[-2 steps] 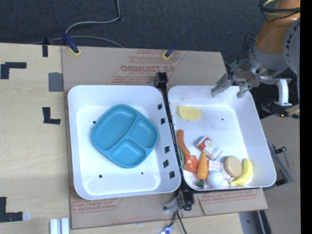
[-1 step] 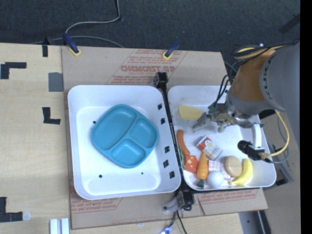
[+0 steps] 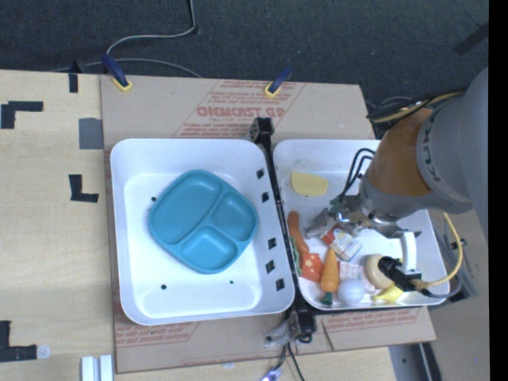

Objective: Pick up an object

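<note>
The right bin [image 3: 361, 151] holds several small toy foods: a pale yellow piece [image 3: 309, 184] near its back, an orange carrot [image 3: 329, 268], a long orange-red piece [image 3: 295, 230] by the left wall, a white egg-like ball [image 3: 350, 291], a tape-like ring [image 3: 379, 269] and a yellow bit [image 3: 389, 295] at the front. My gripper [image 3: 339, 223] reaches down into the middle of this bin, right over the pile of items. Its wrist hides the fingertips.
The left bin [image 3: 127, 213] holds a blue divided plate [image 3: 204, 221]. A black divider [image 3: 274, 205] runs between the bins. The grey and orange arm [image 3: 421, 165] covers the right bin's far right side. Cables trail at the bin's right edge.
</note>
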You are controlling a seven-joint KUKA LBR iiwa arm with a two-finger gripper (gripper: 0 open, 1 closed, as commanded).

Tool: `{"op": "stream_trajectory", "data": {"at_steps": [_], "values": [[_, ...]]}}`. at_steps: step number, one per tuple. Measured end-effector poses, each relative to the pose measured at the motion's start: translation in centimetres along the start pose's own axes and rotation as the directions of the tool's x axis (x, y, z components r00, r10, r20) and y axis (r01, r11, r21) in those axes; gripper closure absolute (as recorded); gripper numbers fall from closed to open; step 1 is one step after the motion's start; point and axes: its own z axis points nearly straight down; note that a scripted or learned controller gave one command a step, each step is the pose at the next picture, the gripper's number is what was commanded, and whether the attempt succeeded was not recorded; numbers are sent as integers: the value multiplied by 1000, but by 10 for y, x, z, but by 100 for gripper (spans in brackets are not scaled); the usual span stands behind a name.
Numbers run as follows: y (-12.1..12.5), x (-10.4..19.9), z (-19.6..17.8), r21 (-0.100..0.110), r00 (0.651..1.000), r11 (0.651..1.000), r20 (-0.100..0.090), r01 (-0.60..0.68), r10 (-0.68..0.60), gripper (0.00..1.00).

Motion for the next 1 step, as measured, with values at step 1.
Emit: {"op": "stream_trajectory", "data": {"at_steps": [1], "values": [[1, 0, -10, -1, 1000, 1000, 1, 0, 0, 100]]}}
